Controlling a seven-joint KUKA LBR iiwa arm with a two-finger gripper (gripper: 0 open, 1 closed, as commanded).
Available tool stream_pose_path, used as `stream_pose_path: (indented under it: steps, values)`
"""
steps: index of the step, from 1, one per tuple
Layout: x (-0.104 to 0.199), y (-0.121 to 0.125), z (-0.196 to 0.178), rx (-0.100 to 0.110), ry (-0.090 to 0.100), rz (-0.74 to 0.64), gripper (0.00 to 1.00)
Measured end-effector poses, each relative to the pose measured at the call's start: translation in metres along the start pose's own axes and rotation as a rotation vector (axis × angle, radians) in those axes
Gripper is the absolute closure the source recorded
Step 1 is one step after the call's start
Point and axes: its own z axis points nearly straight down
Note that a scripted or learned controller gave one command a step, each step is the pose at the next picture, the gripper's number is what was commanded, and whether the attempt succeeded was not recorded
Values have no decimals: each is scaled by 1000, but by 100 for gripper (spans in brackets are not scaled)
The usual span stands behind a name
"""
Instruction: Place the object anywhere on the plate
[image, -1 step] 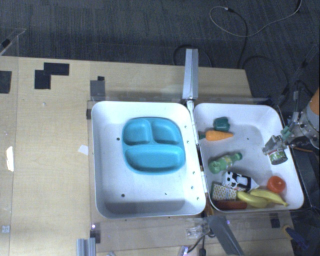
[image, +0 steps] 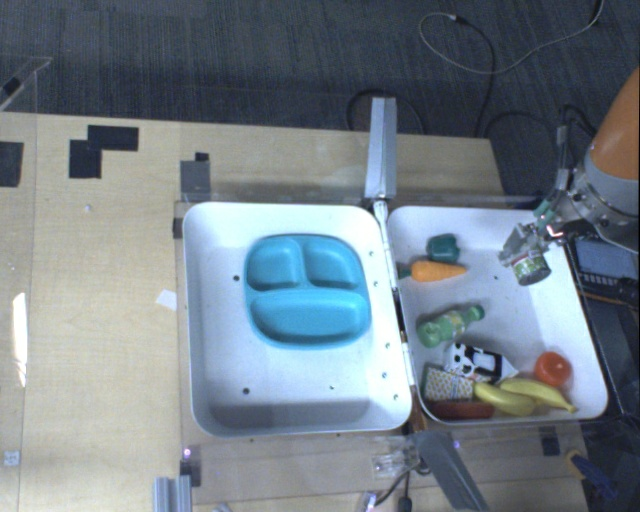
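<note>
Tool: above the right bin's far right, finger spread impossible to tell, small grey-green object at its tip; plate in left bin.

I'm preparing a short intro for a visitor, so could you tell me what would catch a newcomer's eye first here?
First the blue divided plate, alone in the middle of the left bin. Then the toy food crowding the right bin: a carrot, a banana. The gripper hangs over that bin's upper right.
</note>
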Motion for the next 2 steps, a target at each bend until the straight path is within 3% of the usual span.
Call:
stream_pose_path:
  steps: [1,2]
  values:
    - [107,22,47,4,3,53,100]
    - [175,75,85,2,3,6,100]
